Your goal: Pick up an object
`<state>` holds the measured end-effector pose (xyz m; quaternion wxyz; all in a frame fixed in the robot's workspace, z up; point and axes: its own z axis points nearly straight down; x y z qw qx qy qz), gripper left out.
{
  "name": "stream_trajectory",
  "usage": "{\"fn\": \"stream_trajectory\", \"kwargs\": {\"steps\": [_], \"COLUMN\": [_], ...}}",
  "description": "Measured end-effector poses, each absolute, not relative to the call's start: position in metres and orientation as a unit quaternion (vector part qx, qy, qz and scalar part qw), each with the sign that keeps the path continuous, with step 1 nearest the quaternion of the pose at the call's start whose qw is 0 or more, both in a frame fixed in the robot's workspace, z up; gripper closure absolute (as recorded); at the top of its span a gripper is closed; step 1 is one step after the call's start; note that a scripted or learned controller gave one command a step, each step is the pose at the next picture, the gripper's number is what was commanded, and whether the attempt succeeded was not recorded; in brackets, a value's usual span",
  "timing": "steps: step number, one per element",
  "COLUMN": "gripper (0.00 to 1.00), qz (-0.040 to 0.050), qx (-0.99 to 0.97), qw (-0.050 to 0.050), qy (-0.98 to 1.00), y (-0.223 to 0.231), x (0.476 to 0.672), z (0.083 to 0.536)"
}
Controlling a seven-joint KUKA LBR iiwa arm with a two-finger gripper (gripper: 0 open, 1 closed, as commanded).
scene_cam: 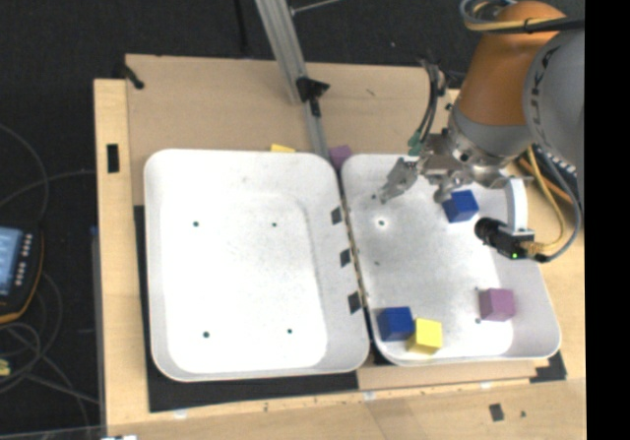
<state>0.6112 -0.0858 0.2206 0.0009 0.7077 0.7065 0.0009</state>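
Dark floor surrounds my pale wooden desk (217, 98), which carries two shallow white bins side by side. From my remote seat I see the left white bin (241, 261) in the middle-left of the frame and the right white bin (433, 271) in the middle-right, their inner rims touching along a line of small black clips.

My grey arm with its orange band (507, 54) comes in from the upper right of the frame, and the pincer (402, 179) hangs over the upper left part of the right bin. Its grey fingers (394, 184) point down and to the left, but I cannot tell from this angle how far apart they stand, and I see nothing between them.

A small blue block (460, 205) sits just to the right of the pincer and slightly lower in the frame, close under the wrist, beside the fingers and not between them. Along the lower edge of the same bin lie a second, darker blue block (396, 322) and a yellow block (427, 334), touching each other. A purple block (497, 304) rests at the lower right, well apart from the pincer.

Behind the bins' upper rims, a small yellow piece (283, 148) and a small purple piece (341, 155) peek out near a slanted grey metal rail (276, 15).
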Motion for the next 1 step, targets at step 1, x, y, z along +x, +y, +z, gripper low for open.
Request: {"fn": "stream_trajectory", "kwargs": {"steps": [1], "gripper": [0.00], "qz": [-0.0009], "qx": [0.708], "qw": [0.002], "qy": [0.706], "y": [-0.1556], "x": [0.6436], "z": [0.2027]}}
